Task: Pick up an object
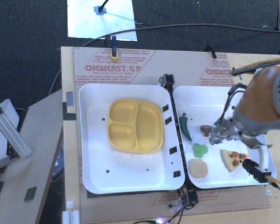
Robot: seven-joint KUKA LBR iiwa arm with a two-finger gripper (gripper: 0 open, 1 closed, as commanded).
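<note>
The right bin (pixel 196 97) holds several toy foods. A dark green pepper (pixel 184 126) lies along its left wall. Below it sit a light green piece (pixel 199 149) and a round tan cookie (pixel 198 168). A pizza slice (pixel 234 159) lies toward the front right. A small brown piece (pixel 206 129) rests near the bin's middle. My gripper (pixel 218 136) hangs low over the bin floor, just right of the brown piece and above the pizza slice. I see nothing lifted off the floor.
The left bin (pixel 91 171) holds a yellow divided plate (pixel 135 126). A black ridge with clips (pixel 173 129) separates the two bins. The arm's orange band (pixel 263 94) looms over the right bin's far right side. A black fitting (pixel 255 170) sits by the front right corner.
</note>
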